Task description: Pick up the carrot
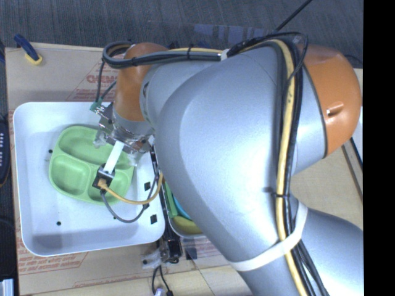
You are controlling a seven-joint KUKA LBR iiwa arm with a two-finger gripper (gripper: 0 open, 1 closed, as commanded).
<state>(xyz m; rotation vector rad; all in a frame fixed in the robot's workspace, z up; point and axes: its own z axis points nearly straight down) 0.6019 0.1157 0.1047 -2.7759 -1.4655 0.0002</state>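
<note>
1. The gripper [115, 138] hangs low over a green plate [71, 171] in the left white bin [24, 165]. It is too hard to tell if it is open or shut.
2. The big grey arm [247, 134] hides much of both bins, so where the carrot lies cannot be told.
3. A carrot is likely light, hard and a bit smooth, so it may roll.
4. It is best to pinch it across its fat middle, not its thin tip.

**Arm [247, 153] Blocking Much of the Bench**

The grey arm is covering nearly all of the right bin [168, 222], where a yellow-green shape [185, 226] is peeking out, too hidden to identify. The gripper [117, 140] is masking the green tray's [74, 165] right side. A dark object [3, 156] is being cropped by the left edge.
</note>
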